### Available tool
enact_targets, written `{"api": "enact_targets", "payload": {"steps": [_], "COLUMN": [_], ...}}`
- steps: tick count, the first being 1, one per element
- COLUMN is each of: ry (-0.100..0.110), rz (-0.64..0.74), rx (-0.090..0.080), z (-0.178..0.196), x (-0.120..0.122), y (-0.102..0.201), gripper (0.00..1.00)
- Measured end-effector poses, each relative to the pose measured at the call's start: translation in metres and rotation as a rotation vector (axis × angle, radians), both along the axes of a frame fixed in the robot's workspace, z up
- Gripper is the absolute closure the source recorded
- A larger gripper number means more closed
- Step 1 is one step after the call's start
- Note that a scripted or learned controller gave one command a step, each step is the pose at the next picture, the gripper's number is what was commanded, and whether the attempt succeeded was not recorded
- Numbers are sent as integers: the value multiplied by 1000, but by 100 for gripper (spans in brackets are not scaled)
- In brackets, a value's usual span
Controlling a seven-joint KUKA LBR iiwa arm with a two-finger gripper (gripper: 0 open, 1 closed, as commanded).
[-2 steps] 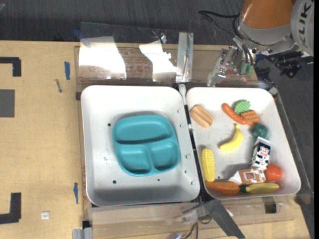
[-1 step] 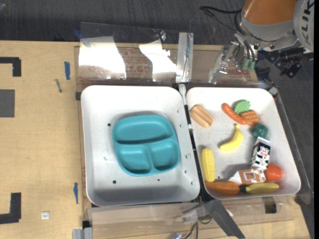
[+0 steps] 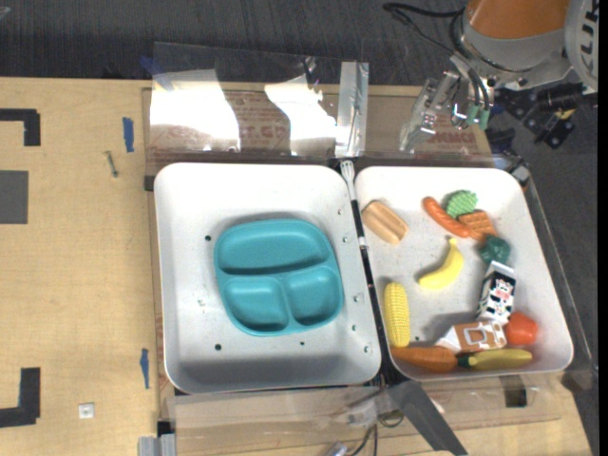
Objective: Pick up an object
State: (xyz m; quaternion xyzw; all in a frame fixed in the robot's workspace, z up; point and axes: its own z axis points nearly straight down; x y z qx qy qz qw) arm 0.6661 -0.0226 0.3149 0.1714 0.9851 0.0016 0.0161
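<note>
Toy food (image 3: pixel 443 270) in right bin (image 3: pixel 549 283), gripper (image 3: pixel 446 103) above (grip state unclear), teal tray (image 3: pixel 277 275) left.

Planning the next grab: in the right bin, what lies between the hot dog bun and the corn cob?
Bare white bin floor. The camera view shows nothing between the hot dog bun and the corn cob; the banana lies off to the side.

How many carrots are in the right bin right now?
2. One carrot lies near the bin's far side, beside a green leafy piece. The other carrot lies along the near edge, below the corn cob. More may be hidden under the near-corner clutter.
</note>
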Motion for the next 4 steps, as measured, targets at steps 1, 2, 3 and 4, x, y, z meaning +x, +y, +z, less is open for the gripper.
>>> {"api": "enact_targets", "payload": {"steps": [1, 2, 3, 4], "ry": [31, 24, 13, 3], "rz": [38, -19, -18, -17], "rx": [1, 3, 2, 1], "z": [-45, -40, -28, -16], "x": [-49, -17, -15, -13], "y": [-37, -14, -14, -14], "gripper": [100, 100, 100, 100]}}
